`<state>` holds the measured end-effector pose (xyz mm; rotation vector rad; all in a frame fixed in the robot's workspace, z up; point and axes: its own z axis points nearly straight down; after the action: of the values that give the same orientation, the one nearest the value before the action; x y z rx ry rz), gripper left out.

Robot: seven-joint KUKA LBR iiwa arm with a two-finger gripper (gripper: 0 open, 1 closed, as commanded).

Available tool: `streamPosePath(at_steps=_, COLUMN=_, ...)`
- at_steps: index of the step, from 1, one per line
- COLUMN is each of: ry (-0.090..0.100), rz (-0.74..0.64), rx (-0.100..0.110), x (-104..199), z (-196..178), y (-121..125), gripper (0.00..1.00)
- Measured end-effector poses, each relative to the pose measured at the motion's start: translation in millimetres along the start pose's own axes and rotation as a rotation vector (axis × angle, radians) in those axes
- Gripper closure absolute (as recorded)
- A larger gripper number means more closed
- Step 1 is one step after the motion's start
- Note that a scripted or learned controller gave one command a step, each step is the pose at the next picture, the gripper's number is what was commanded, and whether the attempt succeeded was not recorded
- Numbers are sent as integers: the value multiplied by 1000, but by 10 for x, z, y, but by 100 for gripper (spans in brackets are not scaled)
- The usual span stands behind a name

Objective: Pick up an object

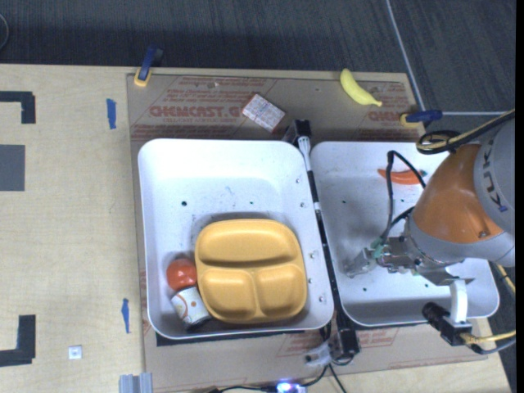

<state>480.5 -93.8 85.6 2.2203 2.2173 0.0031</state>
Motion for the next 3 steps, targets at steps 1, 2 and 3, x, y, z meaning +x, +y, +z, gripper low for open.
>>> streamPosePath(at_steps=1, ry=0, rz=0, rx=0, x=11, z=0, y=1, gripper=0)
streamPosePath(at_steps=2, ry=1, rz=-1, rx=0, x=4, z=0, y=0, gripper=0)
streamPosePath(at_steps=3, ry=0, rz=0, rx=0, x=13, z=0, y=1, gripper=0)
